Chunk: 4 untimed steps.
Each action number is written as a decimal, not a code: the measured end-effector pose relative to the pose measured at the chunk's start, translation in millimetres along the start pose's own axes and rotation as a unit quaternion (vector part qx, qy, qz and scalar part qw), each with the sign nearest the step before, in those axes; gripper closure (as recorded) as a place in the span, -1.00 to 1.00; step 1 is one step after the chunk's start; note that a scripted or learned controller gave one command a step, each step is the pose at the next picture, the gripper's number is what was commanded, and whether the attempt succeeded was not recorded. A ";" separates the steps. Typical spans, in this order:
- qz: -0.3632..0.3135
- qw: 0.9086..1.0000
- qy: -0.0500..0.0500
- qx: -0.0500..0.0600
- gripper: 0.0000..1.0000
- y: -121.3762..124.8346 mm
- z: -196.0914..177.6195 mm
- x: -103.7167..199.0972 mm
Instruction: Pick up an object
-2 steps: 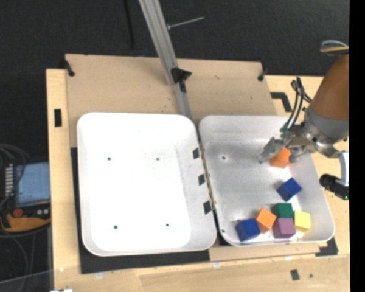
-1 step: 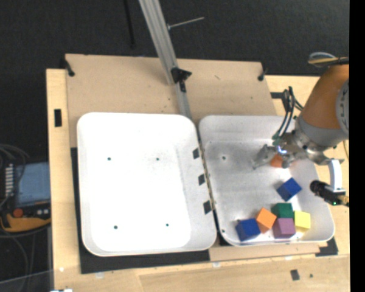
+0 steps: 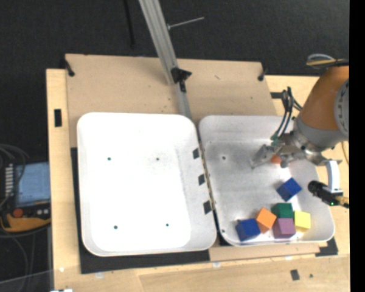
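Jaws mid right bin, blocks along near edge

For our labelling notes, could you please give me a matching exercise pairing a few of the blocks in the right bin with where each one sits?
Things:
1. yellow block
2. lone blue block
3. orange block
4. purple block

Places:
A. apart from the cluster, nearest the claw
B. far right of the cluster
C. between the second blue block and the purple one
D. just below the green block

Pairs: 1-B, 2-A, 3-C, 4-D
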<state>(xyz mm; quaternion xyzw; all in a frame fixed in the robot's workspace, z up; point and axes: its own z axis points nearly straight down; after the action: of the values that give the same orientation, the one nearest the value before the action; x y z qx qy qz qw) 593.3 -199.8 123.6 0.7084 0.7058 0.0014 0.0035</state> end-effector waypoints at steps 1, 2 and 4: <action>0.001 1.000 0.001 0.001 1.00 -0.6 -7.4 -0.3; -0.004 1.000 0.001 0.001 1.00 -1.4 -60.5 8.4; -0.005 1.000 0.001 0.000 1.00 6.7 -156.1 8.5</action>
<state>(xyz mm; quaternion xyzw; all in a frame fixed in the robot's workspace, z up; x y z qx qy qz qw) 598.9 -190.8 279.8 0.7050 0.7092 0.0018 0.0032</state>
